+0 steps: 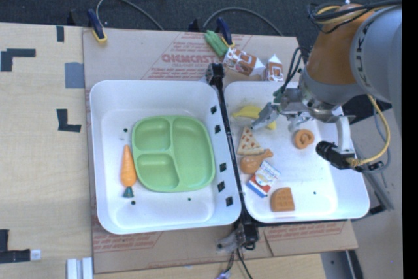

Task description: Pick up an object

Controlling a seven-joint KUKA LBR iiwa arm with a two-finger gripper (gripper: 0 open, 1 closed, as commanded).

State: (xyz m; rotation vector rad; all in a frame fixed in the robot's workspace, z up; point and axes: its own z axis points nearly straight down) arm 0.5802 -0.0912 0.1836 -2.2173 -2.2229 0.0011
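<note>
Gripper (pixel 277 115) above right bin (pixel 326 206), banana (pixel 247 112) just left.

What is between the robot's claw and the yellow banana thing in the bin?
Nothing visible stands in the way. The gripper hangs over the right bin, just right of the yellow banana, with bare white floor between them. The pizza slice lies below it, off to the side.

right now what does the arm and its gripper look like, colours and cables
The arm is bulky and rounded, grey on the upper link with a broad orange band above the wrist. Dark lettering runs along the grey shell. Below the band sits a metallic grey gripper with dark fingers. Black cables loop around the wrist, and a black connector with a yellowish cable hangs beside it.
</note>
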